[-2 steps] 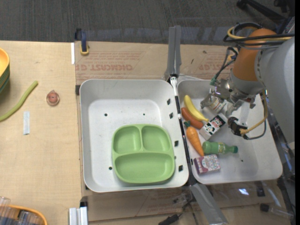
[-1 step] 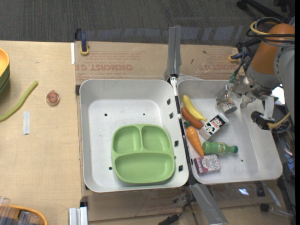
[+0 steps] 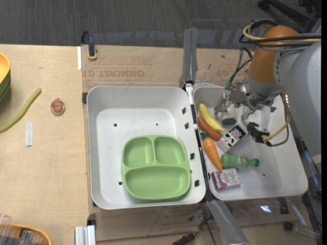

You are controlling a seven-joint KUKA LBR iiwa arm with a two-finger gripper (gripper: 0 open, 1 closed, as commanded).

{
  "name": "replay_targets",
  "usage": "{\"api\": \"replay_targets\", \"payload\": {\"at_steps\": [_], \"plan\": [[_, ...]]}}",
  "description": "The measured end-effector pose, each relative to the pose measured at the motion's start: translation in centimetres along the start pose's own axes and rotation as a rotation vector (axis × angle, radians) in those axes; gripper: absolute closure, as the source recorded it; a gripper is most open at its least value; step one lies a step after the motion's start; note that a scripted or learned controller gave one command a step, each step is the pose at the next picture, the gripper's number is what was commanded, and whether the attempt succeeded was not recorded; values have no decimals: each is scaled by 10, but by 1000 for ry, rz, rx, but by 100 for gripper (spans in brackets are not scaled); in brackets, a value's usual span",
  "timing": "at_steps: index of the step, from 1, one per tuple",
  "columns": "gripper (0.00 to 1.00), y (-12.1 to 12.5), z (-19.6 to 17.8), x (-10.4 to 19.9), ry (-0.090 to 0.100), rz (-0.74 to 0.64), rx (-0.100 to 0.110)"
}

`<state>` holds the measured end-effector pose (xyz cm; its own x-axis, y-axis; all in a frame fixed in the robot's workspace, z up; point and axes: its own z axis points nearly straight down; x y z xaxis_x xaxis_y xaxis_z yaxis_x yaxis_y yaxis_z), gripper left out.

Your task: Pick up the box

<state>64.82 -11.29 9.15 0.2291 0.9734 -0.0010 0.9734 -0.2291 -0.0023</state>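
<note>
Wooden bench, two shallow white bins. Small pink printed box lies unlifted beside green plastic bottle; gripper hovers above, grip state cannot be told.

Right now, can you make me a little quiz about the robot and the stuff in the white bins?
1. True or false: the green plate lies in the left bin.
2. Which thing lies nearest the front edge of the right bin? A) banana B) pink box C) green bottle
3. Fill in: the gripper hangs over the ____ bin.

Key
1. True. The plate has three sections.
2. B. The pink box sits just below the green bottle in the picture.
3. Right. It is near the bin's far end, beside the banana.
</note>
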Motion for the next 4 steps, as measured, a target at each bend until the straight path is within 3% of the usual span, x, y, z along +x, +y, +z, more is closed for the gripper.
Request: {"api": "replay_targets", "payload": {"at_steps": [1, 2, 3, 4], "plan": [[0, 10, -1, 4, -1, -185, -4], [100, 11, -11, 4, -2, -185, -5], [100, -15, -193, 35, -1, -174, -1], [100, -41, -79, 7, 0, -145, 1]]}}
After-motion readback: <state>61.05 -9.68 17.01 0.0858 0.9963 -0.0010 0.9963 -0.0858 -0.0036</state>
